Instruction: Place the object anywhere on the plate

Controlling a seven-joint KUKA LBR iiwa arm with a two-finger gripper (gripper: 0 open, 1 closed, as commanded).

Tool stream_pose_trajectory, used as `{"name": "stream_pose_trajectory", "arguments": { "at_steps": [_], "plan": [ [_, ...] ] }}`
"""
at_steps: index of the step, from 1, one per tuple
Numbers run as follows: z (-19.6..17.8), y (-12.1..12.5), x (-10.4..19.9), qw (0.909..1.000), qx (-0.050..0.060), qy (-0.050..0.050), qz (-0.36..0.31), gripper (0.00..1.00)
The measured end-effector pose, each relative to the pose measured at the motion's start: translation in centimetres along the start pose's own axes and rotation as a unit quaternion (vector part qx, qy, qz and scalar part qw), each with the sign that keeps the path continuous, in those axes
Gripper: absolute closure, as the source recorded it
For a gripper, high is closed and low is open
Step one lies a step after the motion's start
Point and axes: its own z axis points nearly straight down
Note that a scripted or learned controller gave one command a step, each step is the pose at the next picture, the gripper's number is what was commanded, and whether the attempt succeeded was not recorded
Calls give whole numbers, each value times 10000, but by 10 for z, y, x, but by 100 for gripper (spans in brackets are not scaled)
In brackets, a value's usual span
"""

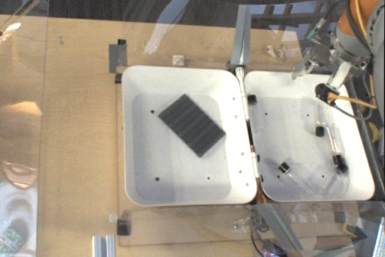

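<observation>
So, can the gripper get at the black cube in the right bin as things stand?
Probably yes. The cube lies alone on the floor of the bin, apart from the clear tube, with nothing over it. The gripper hangs near the bin's far rim.

arm (364, 4) cut off by the right edge; small black piece (283, 167) too tiny to identify.
</observation>
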Motion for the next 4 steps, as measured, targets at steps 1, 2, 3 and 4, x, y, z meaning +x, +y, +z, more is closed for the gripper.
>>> {"name": "stream_pose_trajectory", "arguments": {
  "at_steps": [1, 2, 3, 4],
  "plan": [
    [-12, 1, 2, 10000, -23, 2, -39, 100],
    [-12, 0, 2, 10000, -20, 1, -43, 0],
    [-23, 1, 4, 10000, -42, 2, -78, 100],
    [-64, 0, 0, 9996, 1, 1, 286, 100]
  ]
}}
